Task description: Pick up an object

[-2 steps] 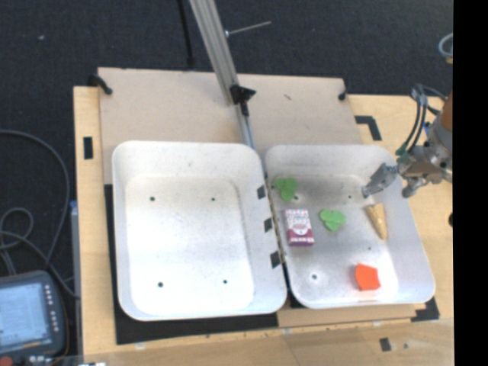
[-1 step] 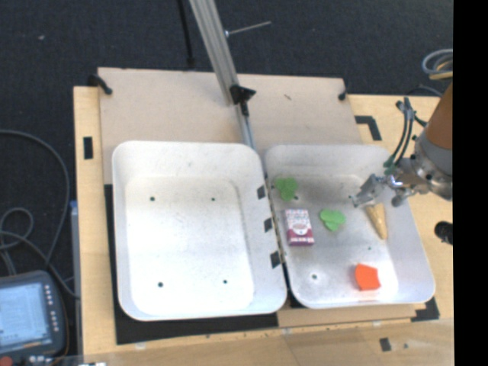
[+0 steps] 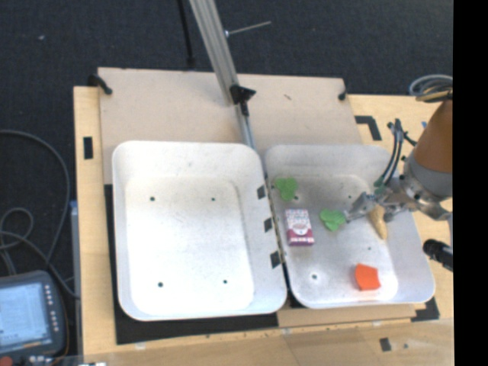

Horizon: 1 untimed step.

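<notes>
Two white bins sit side by side. The right bin (image 3: 396, 280) holds a green piece (image 3: 286, 187) at 10 o'clock, a purple carton (image 3: 299, 227), a second green piece (image 3: 332, 219) centrally, and an orange block (image 3: 367, 277) at 5 o'clock. The gripper (image 3: 364, 209) hovers at 3 o'clock; its grip cannot be told.

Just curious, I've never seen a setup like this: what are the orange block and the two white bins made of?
The orange block looks like matte plastic or foam: flat, even colour with no glare. The picture is too small to tell which. The white bins look like thin moulded plastic, with rounded corners, a raised rim and a dull, speckled surface.
</notes>
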{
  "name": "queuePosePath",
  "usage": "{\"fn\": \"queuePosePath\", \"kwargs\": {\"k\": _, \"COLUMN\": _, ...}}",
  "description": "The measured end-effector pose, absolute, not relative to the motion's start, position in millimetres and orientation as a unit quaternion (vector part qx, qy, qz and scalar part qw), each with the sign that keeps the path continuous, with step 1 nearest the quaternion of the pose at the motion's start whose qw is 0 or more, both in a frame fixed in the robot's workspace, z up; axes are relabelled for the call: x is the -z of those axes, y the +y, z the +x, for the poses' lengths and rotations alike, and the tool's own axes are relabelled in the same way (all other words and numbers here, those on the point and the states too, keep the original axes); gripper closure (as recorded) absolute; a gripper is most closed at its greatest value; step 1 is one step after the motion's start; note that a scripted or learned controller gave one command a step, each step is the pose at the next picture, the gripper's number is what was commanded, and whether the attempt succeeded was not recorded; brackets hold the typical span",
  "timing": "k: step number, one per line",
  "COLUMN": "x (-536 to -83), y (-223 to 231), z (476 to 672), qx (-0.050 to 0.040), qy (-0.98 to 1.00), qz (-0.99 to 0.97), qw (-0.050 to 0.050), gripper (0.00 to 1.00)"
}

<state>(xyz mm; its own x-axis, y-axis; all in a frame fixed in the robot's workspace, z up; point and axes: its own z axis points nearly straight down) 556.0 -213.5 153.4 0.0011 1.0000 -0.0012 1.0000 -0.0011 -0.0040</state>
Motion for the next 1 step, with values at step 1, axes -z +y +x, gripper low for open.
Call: {"fn": "queuePosePath", "kwargs": {"k": 1, "x": -167.9, "y": -214.3, "z": 558.5, "qx": 0.0014, "qy": -0.705, "qz": -0.709, "qw": -0.003, "gripper": 1.0}}
